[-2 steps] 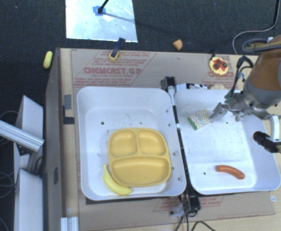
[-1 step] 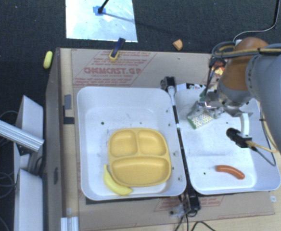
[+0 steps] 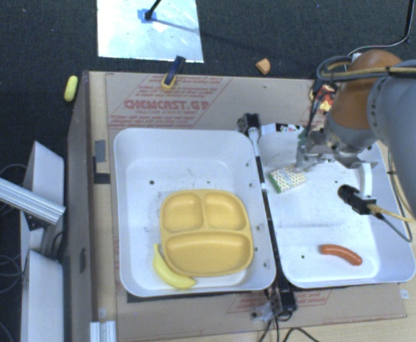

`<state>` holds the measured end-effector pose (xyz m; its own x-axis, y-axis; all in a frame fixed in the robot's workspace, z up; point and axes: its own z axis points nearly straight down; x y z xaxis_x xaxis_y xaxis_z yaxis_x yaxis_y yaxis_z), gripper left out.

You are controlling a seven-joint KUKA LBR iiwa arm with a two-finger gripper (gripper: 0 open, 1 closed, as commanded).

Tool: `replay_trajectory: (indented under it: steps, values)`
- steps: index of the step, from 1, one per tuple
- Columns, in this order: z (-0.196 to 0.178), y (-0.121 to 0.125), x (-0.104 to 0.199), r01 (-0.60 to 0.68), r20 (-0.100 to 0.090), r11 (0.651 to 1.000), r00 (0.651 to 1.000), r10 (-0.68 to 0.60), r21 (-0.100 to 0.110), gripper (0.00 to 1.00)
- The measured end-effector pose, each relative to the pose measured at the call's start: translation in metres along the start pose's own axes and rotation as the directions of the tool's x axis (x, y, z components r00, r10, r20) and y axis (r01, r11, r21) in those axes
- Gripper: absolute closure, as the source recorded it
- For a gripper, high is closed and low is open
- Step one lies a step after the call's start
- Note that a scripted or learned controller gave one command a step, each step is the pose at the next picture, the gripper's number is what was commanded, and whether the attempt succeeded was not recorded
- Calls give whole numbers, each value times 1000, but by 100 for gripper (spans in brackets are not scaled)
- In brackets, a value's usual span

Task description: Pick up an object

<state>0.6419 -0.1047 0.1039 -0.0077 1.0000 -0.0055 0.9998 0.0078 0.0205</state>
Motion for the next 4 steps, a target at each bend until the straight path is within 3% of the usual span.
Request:
replay_trajectory:
  steps: [1,2,3,4]
  values:
    - [-39,-23,-56,-6,-3,1000,1000,6,18,100]
    - [-87,4,-103,-6,-3,1000,1000,6,15,100]
    - [-86,3,-102,-5,-4,1000,1000,5,17,0]
    - [-55,-56,-102,-7,-5,1000,1000,7,20,0]
